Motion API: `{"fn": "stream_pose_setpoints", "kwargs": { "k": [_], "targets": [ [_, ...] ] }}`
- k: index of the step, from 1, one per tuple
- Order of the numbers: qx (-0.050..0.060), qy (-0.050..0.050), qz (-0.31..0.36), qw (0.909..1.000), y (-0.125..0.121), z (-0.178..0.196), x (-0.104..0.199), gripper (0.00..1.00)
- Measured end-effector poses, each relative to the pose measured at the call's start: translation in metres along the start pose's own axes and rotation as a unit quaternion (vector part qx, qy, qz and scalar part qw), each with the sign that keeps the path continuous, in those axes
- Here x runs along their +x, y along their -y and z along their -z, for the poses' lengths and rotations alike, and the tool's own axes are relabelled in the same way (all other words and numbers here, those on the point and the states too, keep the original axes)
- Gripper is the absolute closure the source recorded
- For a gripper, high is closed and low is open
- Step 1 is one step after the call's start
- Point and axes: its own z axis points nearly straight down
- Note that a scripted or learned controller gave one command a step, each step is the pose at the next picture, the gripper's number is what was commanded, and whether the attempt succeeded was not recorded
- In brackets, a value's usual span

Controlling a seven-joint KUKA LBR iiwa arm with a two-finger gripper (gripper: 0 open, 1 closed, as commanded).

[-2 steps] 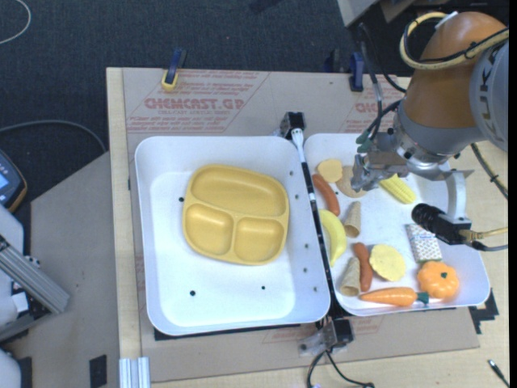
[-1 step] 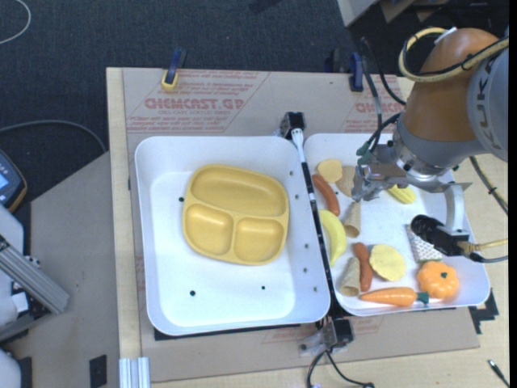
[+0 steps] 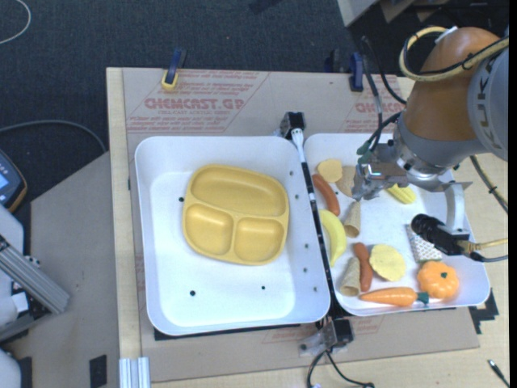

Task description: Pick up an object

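Tan cone (image 3: 353,214) is your likeliest target. It lies flat on the floor of the right bin (image 3: 481,293), just below the pincer (image 3: 363,186) in the view, with its narrow end toward it.

Pincer state: can't tell how far it's open because the wrist body covers it from this angle. I see nothing in its grip. It hangs straight down over the bin, which fits a top-down pick in a crowded bin.

Close neighbours:
- A beige piece (image 3: 346,180) is just left of the pincer, possibly touching it; the view is too poor to say.
- A red sausage (image 3: 325,194) and a round cracker (image 3: 329,170) are a bit further left.
- Corn (image 3: 401,192) is just right of the pincer, partly tucked under the wrist.
- A banana (image 3: 331,234) is below-left, lying along the bin's left wall.

Further below the pincer, toward the near wall:
- a second sausage (image 3: 363,267)
- a yellow slice (image 3: 388,261)
- a second cone (image 3: 350,277)
- a carrot (image 3: 389,297)
- a pumpkin (image 3: 439,280)

All of these are loose and none are stacked.

The yellow tray (image 3: 236,214) sits alone in the left bin (image 3: 153,241), well left of the pincer. Every small pickable item is on the pincer's side, so it makes sense that the pincer is parked there.

My read on the risk: the cone tapers, so a squeeze near the wide end may squirt it out. With the beige piece this close, you could also clip it on the way down.
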Motion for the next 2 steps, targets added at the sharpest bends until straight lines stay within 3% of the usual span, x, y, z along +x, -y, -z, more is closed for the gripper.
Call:
{"fn": "stream_pose_setpoints", "kwargs": {
  "k": [1, 2],
  "targets": [
    [-0.002, 0.001, 0.000, 1.0000, -0.006, 0.006, -0.008, 1.00],
    [-0.001, 0.000, 0.001, 1.0000, 0.005, 0.018, 0.002, 1.00]
  ]
}}
